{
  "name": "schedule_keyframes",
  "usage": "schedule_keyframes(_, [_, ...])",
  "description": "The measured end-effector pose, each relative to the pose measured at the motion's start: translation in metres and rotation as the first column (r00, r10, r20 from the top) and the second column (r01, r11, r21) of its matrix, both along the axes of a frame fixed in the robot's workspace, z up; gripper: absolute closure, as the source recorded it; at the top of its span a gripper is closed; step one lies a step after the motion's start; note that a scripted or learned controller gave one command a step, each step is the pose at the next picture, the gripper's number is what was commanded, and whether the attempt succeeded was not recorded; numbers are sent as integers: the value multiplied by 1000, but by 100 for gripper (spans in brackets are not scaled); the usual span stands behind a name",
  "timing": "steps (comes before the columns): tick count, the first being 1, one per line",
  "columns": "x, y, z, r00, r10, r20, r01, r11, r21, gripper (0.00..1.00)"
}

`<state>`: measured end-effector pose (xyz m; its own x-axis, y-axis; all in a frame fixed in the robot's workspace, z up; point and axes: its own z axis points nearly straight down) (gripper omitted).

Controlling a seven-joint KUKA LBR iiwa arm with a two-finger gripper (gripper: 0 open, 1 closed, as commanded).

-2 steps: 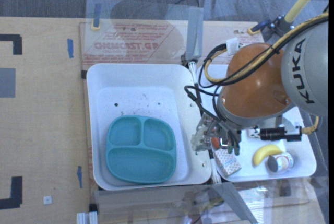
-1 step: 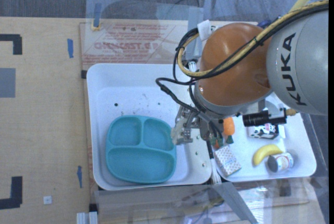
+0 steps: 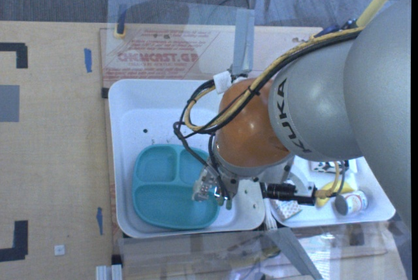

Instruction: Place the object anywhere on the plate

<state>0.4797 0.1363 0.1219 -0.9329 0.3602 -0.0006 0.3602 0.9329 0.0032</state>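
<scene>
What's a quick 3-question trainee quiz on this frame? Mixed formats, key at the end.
1. True or false: the teal plate lies in the right bin.
2. Which part of the plate is the gripper over? A) its right edge B) its left edge C) its far left corner
3. Fill in: the plate is split into ___ compartments.

Key:
1. False; it lies in the left bin.
2. A
3. Three: two smaller ones at the top and a long one below.
</scene>
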Motion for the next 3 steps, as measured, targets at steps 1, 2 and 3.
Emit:
schedule_keyframes(1, [1,-67,63,998,57,2,-57,998,-2,100])
schedule_keyframes(2, [4,-9,123,997,74,2,-74,997,-1,100])
schedule_keyframes(3, [19,-11,246,913,409,5,-409,913,-4,100])
